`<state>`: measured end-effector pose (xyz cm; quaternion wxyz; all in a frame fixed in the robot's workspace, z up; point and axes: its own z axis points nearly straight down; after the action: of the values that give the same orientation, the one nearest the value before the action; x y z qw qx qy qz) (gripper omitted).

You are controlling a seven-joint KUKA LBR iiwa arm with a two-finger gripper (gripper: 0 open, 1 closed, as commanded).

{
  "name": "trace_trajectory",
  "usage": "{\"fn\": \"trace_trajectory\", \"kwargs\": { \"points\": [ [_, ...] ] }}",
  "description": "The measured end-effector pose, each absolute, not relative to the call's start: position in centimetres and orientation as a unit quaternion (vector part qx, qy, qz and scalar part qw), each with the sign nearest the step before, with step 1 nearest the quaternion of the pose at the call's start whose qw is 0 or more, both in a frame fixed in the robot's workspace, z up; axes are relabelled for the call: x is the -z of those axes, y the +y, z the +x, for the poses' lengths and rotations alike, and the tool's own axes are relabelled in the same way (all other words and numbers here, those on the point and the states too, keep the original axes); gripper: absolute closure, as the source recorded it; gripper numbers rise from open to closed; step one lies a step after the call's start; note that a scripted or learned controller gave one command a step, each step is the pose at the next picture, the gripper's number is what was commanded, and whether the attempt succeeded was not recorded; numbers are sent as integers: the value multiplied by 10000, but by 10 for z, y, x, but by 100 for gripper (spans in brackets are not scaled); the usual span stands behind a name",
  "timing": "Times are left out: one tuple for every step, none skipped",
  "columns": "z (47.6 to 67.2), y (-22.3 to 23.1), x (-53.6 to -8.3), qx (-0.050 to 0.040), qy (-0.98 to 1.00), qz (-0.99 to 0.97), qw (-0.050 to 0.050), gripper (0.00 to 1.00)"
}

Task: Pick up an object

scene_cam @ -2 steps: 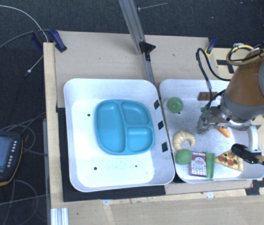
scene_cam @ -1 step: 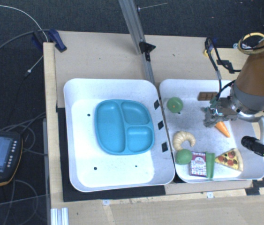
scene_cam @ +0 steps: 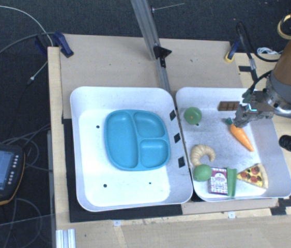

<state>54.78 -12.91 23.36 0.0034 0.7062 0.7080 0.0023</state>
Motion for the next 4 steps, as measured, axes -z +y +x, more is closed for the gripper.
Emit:
{"fn": "trace_trajectory", "kwargs": {
  "points": [
    [549,-129,-275,-17,7077,7065,27,100],
    [554,-79,-279,-18,7095,7047,8,100],
    [565,-35,-269,-3,7090,7052,-12,100],
    [575,25,-268,-15,7098,7044,-3,100]
  ]
}}
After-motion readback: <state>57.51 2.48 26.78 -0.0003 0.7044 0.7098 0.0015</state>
